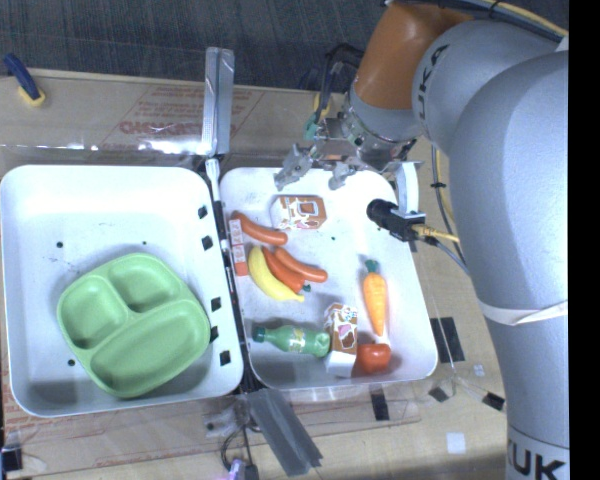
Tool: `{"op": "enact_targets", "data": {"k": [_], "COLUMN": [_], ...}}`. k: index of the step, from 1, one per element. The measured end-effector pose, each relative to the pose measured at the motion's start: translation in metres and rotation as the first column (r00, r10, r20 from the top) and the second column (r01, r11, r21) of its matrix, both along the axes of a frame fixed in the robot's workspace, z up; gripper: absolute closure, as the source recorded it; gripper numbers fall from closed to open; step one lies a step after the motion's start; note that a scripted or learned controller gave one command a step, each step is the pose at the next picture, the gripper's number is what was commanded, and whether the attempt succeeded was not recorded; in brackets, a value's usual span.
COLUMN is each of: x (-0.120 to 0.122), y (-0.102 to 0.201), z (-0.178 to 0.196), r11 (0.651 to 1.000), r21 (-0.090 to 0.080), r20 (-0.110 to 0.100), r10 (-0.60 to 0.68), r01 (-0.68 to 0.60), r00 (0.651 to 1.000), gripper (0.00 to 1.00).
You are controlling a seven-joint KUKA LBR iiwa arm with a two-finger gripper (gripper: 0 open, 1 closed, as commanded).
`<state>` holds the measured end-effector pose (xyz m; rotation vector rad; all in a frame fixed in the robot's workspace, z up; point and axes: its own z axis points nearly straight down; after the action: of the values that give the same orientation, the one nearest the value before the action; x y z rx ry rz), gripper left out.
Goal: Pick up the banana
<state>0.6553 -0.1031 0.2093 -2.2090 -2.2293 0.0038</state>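
We see the banana (266, 276) lying in the right bin (412, 298), toward its nine o'clock side, curved and resting on the floor. A sausage (299, 266) lies touching it along its three o'clock edge, and a second sausage (260, 232) sits just beyond at twelve o'clock. The gripper (314, 167) hovers over the bin's far rim, at about one o'clock from the banana and well apart from it; its two fingers are spread, with nothing between them. Between gripper and banana rests a small printed carton (300, 211). At four o'clock from the banana lies a carrot (376, 301), upright in the view. At six o'clock a green bottle (294, 340) lies on its side, with a small juice box (342, 338) and a tomato (374, 357) just beside it. In the left bin (40, 208), at nine o'clock, sits a green divided plate (135, 323).
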Motion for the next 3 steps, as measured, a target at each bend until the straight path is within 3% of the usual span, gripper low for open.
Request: {"op": "enact_targets", "data": {"k": [2,3], "x": [-0.155,-0.152], "y": [0.074,0.070], "z": [-0.018,-0.018], "r11": [0.988,0.989], "r21": [0.000,-0.001], "r20": [0.000,0.003], "r10": [0.153,0.145], "r01": [-0.153,-0.145], "r00": [0.988,0.989], "gripper": [0.00,0.00]}}
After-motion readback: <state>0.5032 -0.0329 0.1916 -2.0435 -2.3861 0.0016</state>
